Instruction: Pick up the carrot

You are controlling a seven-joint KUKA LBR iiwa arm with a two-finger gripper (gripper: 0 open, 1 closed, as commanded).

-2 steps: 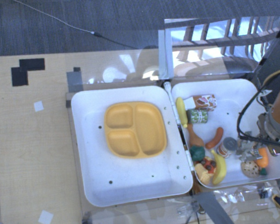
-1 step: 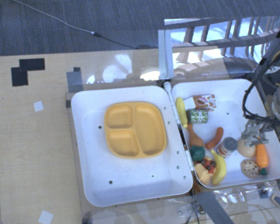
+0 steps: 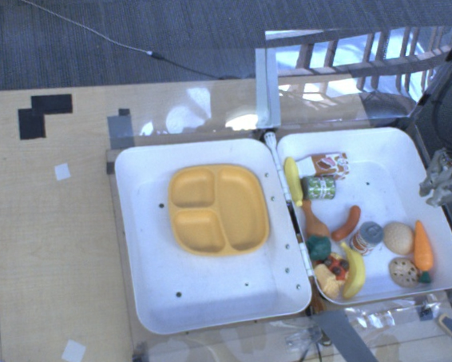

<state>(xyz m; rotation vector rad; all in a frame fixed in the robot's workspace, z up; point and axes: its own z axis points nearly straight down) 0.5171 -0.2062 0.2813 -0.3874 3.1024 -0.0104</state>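
Carrot (image 3: 422, 247): orange, tapered body, small green stub at its near end. It lies flat, roughly lengthwise toward the camera, pointed tip away. Position: below and slightly left of the gripper (image 3: 444, 179) in the camera view, near it but clear of contact, not between the fingers.

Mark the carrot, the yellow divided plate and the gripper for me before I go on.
carrot (image 3: 422, 245): camera view, middle of its orange body.
yellow divided plate (image 3: 218, 210): camera view, on the central ridge between compartments.
gripper (image 3: 443, 181): camera view, on the metal finger assembly at the right bin's edge.
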